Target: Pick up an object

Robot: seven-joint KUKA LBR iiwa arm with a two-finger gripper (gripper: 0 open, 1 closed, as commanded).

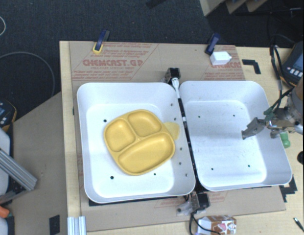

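Note:
A yellow divided plate (138, 141) with three compartments lies flat in the left white bin (88, 102), a little left of its centre. A second yellow piece pokes out from under the plate's right rim (172, 129). My gripper (254, 127) hangs over the right side of the right white bin (225, 94), far from the plate, with nothing seen in it. A small green part (285, 140) shows on the wrist behind it.
A black clip (173, 75) sits where the two bins meet at the back. On the cardboard behind the bins are a white block (220, 58) and two blue clamps (100, 40). Cables and equipment (289, 67) crowd the right edge.

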